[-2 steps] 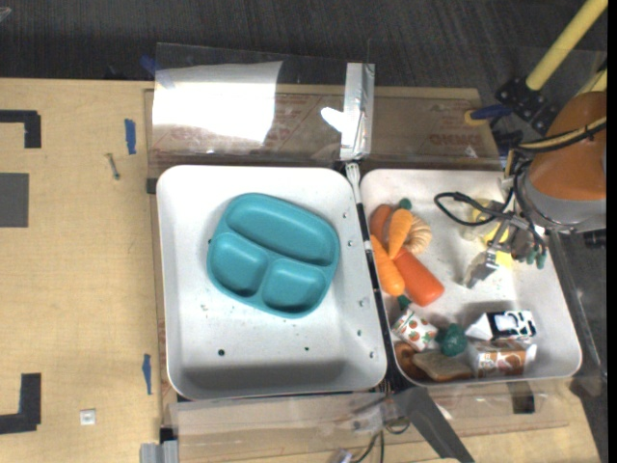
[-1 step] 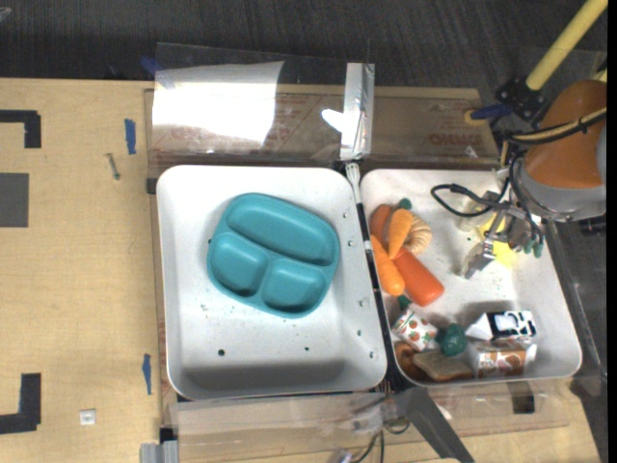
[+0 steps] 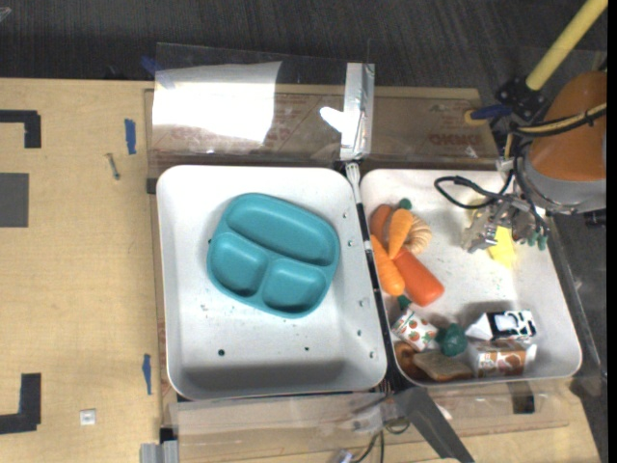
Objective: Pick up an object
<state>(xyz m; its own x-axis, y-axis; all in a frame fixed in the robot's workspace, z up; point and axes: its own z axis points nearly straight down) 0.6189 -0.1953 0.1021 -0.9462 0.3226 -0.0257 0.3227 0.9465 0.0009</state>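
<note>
Small cartons (image 3: 501, 343) line the right bin's (image 3: 564, 307) near edge; gripper (image 3: 501, 234) above yellow piece (image 3: 502, 250), grasp indeterminate.

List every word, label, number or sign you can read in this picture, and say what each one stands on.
None can be read for certain.
Cardboard flap behind the right bin: faint reddish print, too blurred to read.
Small carton in the right bin: dark markings, too small to read.
Brown packet beside it: white marks, unreadable.
</note>
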